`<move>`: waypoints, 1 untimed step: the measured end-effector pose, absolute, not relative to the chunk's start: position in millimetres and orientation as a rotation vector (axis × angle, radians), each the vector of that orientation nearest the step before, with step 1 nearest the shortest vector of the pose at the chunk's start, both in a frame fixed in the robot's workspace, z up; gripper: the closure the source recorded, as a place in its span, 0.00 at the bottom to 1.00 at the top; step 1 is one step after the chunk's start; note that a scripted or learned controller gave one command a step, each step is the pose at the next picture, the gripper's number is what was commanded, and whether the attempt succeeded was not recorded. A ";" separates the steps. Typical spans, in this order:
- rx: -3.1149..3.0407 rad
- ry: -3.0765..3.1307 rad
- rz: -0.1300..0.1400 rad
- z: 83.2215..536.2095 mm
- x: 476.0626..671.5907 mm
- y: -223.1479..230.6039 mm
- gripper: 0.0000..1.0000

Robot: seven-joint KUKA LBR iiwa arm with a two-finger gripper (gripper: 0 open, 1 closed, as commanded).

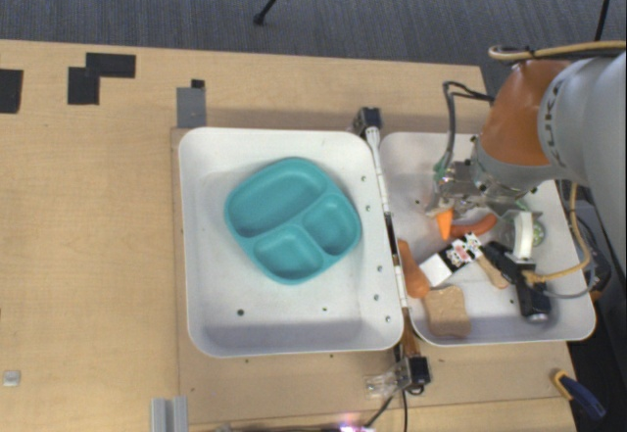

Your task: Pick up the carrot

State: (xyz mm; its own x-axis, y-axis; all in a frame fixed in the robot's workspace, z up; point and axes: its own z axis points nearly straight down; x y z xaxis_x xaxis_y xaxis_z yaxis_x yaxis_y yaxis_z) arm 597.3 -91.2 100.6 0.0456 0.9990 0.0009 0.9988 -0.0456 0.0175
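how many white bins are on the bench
2: the left bin holds a teal plate; the right bin holds the clutter, with the arm over it.

Carrot [460, 222] amid crowding clutter [468, 259]

A pale wooden bench [88, 224] carries two shallow white bins side by side — the left bin [211, 312] and the right bin [568, 322]. Black patches [98, 75] mark its far-left part.
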 end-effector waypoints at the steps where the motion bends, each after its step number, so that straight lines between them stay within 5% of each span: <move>1: 2.243 2.194 0.020 189.8 561.1 6.7 1.00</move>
